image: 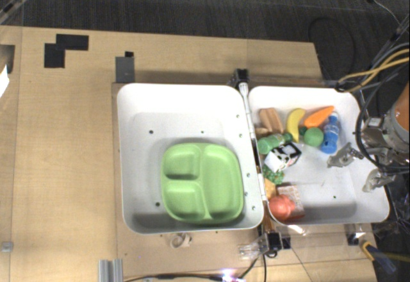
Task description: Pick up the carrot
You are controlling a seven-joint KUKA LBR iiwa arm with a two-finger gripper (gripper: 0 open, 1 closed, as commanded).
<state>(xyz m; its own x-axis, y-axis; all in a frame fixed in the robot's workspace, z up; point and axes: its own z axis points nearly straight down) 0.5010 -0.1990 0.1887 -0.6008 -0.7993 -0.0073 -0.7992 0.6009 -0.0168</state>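
The carrot (318,116) is a short orange piece lying at the back of the right bin (320,194), between a yellow banana (295,124) and a blue bottle (330,133). A green ball (313,137) touches it from the front. My gripper (357,170) hangs at the bin's right side, in front of and to the right of the carrot and well apart from it. Its two metal fingers (339,157) are spread open with nothing between them.
Brown wooden pieces (269,122), a green leafy item (272,144) and a black-and-white object (282,156) crowd the right bin's left wall. A red fruit (282,207) lies at its front left corner. The left bin (141,114) holds a green divided plate (202,179).
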